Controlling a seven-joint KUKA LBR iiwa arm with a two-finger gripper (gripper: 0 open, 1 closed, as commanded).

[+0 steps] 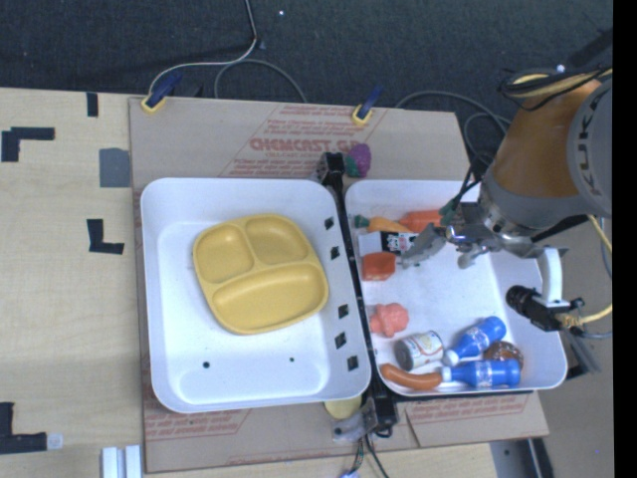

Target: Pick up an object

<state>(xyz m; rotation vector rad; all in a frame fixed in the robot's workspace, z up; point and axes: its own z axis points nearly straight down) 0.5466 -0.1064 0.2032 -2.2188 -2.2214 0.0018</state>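
The claw [446,247] hangs over the far part of the right bin [498,285], and its two fingers look spread apart with nothing between them. One finger [423,248] points left toward a red block [378,265], and the other sits a bit to the right. The toys it could grab all lie in this bin. An orange carrot [420,219] lies at the far side, just beside the claw. A pink lump [389,319] sits nearer, left of a small can [421,348]. Two blue bottles [482,355] lie in the near right corner with a hot dog [408,376] along the near wall. The left bin [164,267] holds a yellow plate [261,271]. Things could go wrong from here. The bin floor right under the claw looks bare, so if it drops straight down it may close on nothing. The carrot and block are close to the wall between the bins, so a finger could bump that wall. The bottles and can are round and could roll away if pushed.
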